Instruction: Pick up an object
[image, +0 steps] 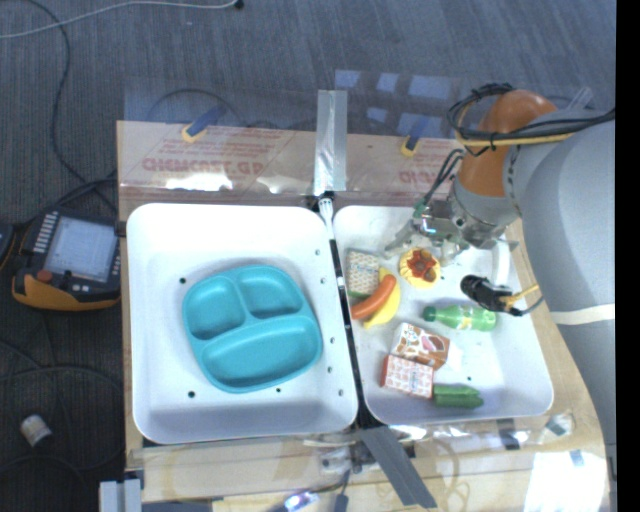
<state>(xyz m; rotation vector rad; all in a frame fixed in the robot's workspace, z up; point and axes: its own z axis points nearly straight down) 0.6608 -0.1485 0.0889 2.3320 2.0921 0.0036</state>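
Observation:
My gripper (428, 228) hangs over the back of the right bin (530, 370), under the orange band of the wrist. Just in front of it lies a round yellow and red toy food (419, 266), and nothing shows between the gripper and it. A banana (384, 306) with an orange sausage-like piece (368, 297) on it lies by the bin's left wall, with a speckled cracker (362, 268) behind them. A green bottle (460, 317) lies on its side in the middle. Toward the front are a red and white box (415, 360) and a dark green cucumber (457, 397).
The left bin (160, 240) holds a teal divided plate (255, 325). The grey arm (585, 230) covers the right bin's far right side. A handheld pendant (65, 262) lies on the floor to the left of the bench.

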